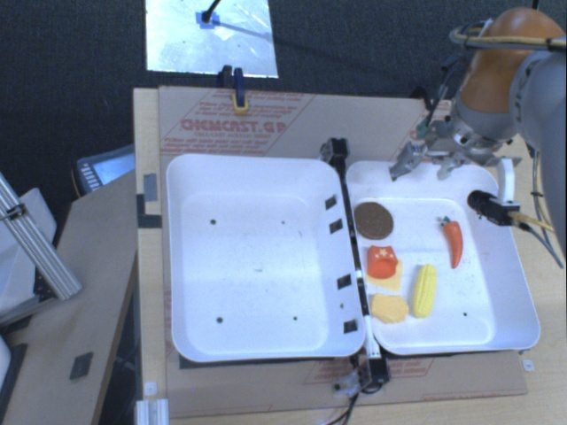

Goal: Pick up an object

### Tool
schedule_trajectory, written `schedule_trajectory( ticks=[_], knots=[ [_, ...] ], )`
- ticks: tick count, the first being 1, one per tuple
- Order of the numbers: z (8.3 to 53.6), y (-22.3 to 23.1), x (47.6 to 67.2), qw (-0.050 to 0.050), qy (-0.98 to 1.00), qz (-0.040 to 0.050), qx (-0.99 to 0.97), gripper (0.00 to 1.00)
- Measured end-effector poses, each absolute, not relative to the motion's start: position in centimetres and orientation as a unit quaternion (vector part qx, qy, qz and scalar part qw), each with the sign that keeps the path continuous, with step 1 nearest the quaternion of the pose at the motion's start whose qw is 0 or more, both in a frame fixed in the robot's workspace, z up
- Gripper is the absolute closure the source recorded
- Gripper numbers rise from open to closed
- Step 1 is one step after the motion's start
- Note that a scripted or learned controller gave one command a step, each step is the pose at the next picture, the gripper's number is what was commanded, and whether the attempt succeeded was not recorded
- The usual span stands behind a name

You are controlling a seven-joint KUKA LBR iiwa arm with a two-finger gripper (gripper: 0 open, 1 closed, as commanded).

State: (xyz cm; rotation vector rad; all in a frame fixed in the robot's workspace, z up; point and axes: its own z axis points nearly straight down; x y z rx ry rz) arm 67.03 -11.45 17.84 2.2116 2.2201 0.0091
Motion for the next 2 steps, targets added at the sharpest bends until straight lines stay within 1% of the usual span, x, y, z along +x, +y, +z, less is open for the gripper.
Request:
schedule_trajectory(
  ticks=[1, 2],
  knots=[
    [8.9, -8.6, 61.8, -0.003, 0.708, -0.0018, 0.707, 0.00],
    [8.8, -8.6, 67.2, 0.004, 0.709, 0.0033, 0.705, 0.00]
  ],
)
